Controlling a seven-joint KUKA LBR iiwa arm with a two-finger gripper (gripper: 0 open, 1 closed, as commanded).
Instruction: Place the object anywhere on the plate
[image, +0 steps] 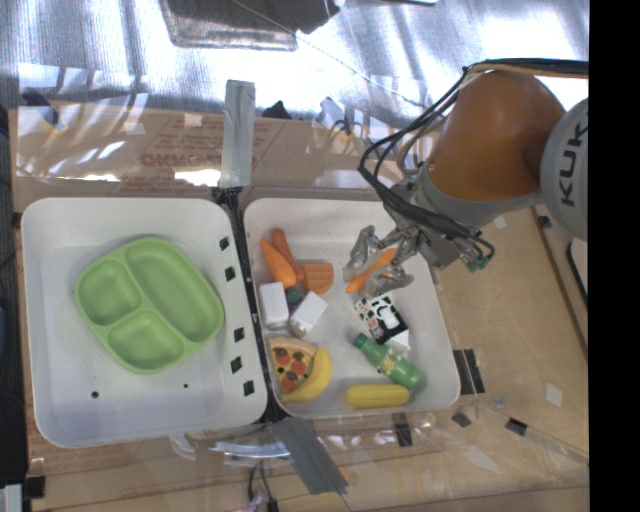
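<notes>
Nothing yet on green plate (150, 303), far left of gripper (377, 263) in left bin (40, 400); three compartments bare, so delivery not done. Going left to right: plate well clear of its bin walls on all sides, plenty of landing room. Then divider rim between the two bins, to be crossed on the way over. Just past it, left of gripper: two carrots (281, 260), orange slice (318, 276), white blocks (308, 313), with pizza slice (290, 364) and banana (322, 375) below-left near front wall. At gripper itself: metal fingers (360, 252) spread a little, small orange carrot-like piece (372, 270) seen between them, apparently gripped though hold not certain from this angle. Directly below gripper: black-and-white carton (381, 318), green bottle (392, 366), corn cob (377, 396). Right bin (440, 330) crowded; right wall close beside wrist, little sideways room there. Judged progress: grasp stage, lift and carry leftward over divider left to do; straight lift advisable before any traverse to clear neighbours.
</notes>
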